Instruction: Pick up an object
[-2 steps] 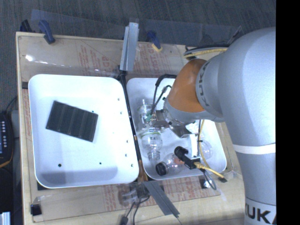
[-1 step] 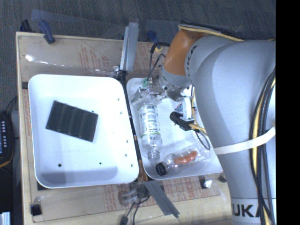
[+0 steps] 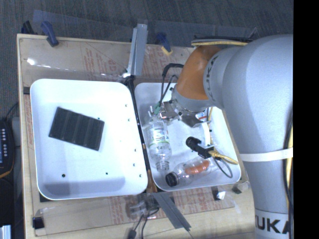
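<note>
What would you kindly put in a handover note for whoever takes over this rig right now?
Gripper: down in the right bin, at the far end of the clear plastic bottle; no grasp can be confirmed.
Things: that bottle lies along the bin's left wall; a black-capped clear bottle with orange contents lies by the front wall; a dark ribbed pad lies flat in the left bin.
Done: nothing visibly lifted.
Left: grip one object and raise it.

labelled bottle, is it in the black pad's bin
No, the labelled bottle lies in the bin under the arm, the black pad in the other bin.
</note>
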You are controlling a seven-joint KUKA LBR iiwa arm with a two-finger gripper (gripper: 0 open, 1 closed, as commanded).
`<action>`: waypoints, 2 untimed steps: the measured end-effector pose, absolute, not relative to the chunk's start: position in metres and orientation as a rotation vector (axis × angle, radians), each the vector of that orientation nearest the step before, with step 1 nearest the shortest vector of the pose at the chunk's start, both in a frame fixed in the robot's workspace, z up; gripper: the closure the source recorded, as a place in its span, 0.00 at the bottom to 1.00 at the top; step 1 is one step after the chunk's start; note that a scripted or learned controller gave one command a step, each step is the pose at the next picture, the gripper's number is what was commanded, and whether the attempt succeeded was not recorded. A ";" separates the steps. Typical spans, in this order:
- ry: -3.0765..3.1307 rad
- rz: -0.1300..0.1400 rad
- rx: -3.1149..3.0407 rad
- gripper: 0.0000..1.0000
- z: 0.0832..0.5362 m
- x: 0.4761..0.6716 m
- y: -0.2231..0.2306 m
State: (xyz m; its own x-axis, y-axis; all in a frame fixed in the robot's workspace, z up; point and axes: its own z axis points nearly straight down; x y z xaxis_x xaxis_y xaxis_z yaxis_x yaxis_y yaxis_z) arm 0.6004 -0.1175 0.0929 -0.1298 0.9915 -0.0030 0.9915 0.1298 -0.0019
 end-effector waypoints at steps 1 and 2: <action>2.367 -0.002 2.066 1.00 0.104 0.602 -0.115; 2.365 -0.001 2.071 1.00 0.192 0.641 -0.047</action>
